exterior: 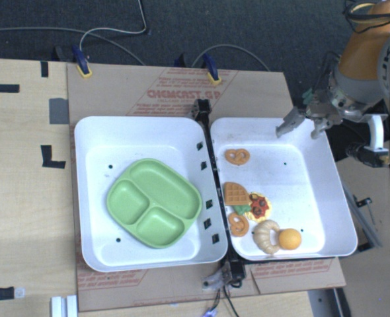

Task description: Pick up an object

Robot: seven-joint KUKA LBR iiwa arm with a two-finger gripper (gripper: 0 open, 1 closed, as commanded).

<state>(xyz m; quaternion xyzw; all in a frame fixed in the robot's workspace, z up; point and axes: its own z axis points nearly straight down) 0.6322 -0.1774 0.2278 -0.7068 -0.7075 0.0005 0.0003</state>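
Fingers (289, 125) on our robot arm (360, 65) are spread apart, with nothing between them. We see two grey tips, one near the back rim of the right bin (327, 197) and one a bit more to the right. They hang over the far edge of that bin, well apart from the toys.

We need to pick up one thing, and all the small things sit in the right bin. A little pretzel (236, 156) lies alone near the back, close to the wall between the two bins. It is the toy nearest to us. Farther toward the front we see a waffle (235, 193). Just beside it is a red and yellow toy (258, 205) that we cannot name for sure. A small brown ring (238, 225) lies below the waffle. At the front, a pale bun (267, 236) touches an orange ball (289, 239).

The left bin (89, 177) holds a green plate (154, 203) with three parts in it. The plate is big and flat, so we think it would be hard for us to pinch.

Both bins rest on brown cardboard (175, 91) on the table (23, 177). Blue clips (82, 63) hold the cardboard at the back, likely so it does not slide.

We think the pretzel is the easy pick, since it has space all around it. The front toys are crowded, so we might bump a neighbour there.
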